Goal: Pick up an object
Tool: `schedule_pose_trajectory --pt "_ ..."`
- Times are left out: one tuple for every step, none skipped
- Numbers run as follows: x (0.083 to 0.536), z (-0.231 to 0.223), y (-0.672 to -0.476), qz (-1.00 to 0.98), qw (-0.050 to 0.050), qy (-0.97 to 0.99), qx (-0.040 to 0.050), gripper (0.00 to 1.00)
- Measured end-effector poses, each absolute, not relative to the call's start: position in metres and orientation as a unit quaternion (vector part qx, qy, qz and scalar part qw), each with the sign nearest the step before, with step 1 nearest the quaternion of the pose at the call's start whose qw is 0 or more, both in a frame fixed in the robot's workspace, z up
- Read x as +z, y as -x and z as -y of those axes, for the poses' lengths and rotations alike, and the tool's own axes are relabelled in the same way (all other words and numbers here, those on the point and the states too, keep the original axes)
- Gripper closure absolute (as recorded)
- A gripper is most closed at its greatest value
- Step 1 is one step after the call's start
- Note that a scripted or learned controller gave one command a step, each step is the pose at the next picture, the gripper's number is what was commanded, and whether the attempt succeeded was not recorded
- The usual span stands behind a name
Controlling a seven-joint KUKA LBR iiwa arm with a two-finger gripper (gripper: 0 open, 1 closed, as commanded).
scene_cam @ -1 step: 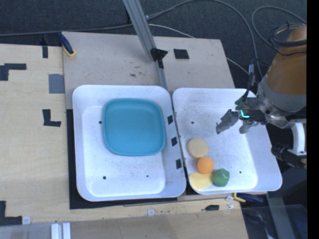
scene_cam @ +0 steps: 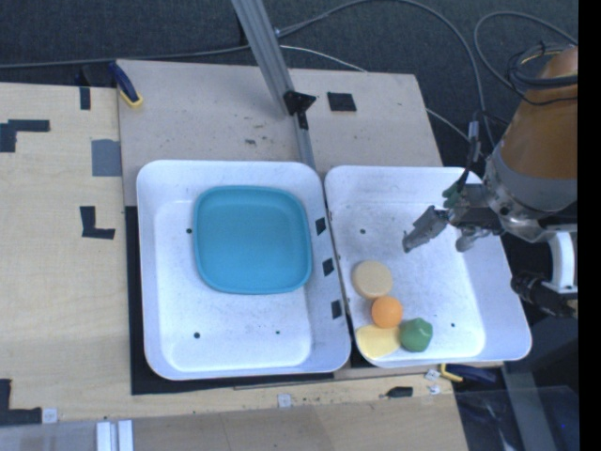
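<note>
Right bin (scene_cam: 488, 332), near-left corner: yellow piece (scene_cam: 376, 343), green piece (scene_cam: 416, 334) and orange ball (scene_cam: 386, 311) clustered, touching. Beige round piece (scene_cam: 372, 278) just behind the orange ball. Pincer (scene_cam: 441, 233) above the bin's middle, apart from the cluster, fingers spread, nothing between them. Left bin (scene_cam: 155, 252): blue plate (scene_cam: 253, 239) toward its far edge.

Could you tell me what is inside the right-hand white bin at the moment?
The right bin holds a beige disc, an orange ball, a yellow piece and a green piece, clustered together. The gripper hovers above.
</note>
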State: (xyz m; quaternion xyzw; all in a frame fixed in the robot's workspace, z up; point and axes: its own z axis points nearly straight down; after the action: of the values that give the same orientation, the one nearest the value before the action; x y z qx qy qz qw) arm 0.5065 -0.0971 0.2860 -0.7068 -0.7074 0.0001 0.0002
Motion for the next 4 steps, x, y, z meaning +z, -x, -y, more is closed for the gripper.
schedule_pose_trajectory --pt "0.224 0.096 -0.502 0.707 0.002 0.707 0.0016 0.00" --pt "0.179 0.096 -0.509 0.707 0.001 0.707 0.0012 0.00" --pt "0.137 0.099 -0.505 0.707 0.001 0.707 0.0012 0.00" --pt "0.148 0.098 -0.506 0.707 0.001 0.707 0.0004 1.00"
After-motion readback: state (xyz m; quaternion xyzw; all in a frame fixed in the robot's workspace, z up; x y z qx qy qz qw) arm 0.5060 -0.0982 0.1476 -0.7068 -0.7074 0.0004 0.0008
